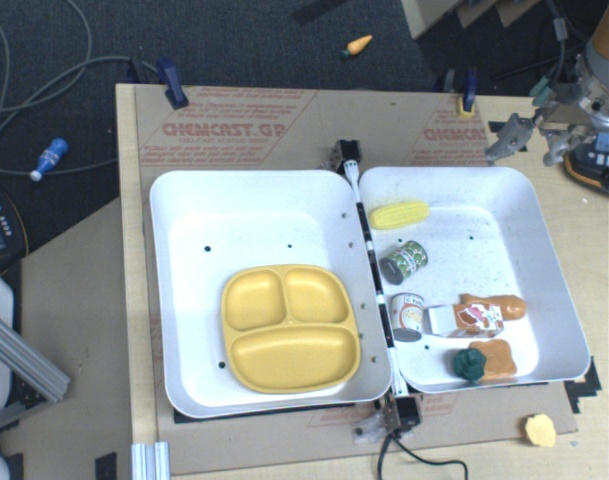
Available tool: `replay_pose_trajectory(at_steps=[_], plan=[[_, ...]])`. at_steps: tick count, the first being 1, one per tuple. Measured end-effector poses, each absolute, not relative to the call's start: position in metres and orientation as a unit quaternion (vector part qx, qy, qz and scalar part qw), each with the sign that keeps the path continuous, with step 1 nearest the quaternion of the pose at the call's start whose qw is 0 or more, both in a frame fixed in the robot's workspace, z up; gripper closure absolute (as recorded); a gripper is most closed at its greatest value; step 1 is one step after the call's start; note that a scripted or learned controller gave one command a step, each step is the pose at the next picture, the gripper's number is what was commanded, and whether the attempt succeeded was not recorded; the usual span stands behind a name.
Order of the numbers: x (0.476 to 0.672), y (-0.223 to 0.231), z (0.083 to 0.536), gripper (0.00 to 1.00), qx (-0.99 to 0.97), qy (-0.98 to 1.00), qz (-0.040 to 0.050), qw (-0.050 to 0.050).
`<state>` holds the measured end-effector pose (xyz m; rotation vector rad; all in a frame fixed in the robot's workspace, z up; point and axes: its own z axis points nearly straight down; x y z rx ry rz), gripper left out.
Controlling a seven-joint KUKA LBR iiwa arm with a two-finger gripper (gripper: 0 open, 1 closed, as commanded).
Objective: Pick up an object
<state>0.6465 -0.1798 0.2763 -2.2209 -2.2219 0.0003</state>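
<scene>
The right bin (544,230) holds a yellow corn cob (399,214), a green can on its side (405,260), a white and red can (409,314), an orange-brown bottle (490,312) and a dark green lump (471,364) against an orange block (500,359). My gripper (530,144) hangs over the bench beyond the right bin's far right corner, well away from all of these. Its two grey fingers (505,140) stand apart, open, with nothing between them.
A yellow divided plate (289,328) lies in the left bin (184,258). A yellow scrap (540,430) sits on the bench near the front right. Blue clamps (170,82) grip the board's far edge. On the floor lie a small bottle (50,156) and an orange bit (358,44).
</scene>
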Motion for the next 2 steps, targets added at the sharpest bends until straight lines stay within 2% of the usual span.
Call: replay_pose_trajectory(at_steps=[1, 2], plan=[[0.641, -0.113, 0.142, 0.0, -0.705, -0.709, 0.0027, 0.007], [0.622, -0.096, 0.08, 0.0, -0.707, -0.708, 0.0024, 0.004]])
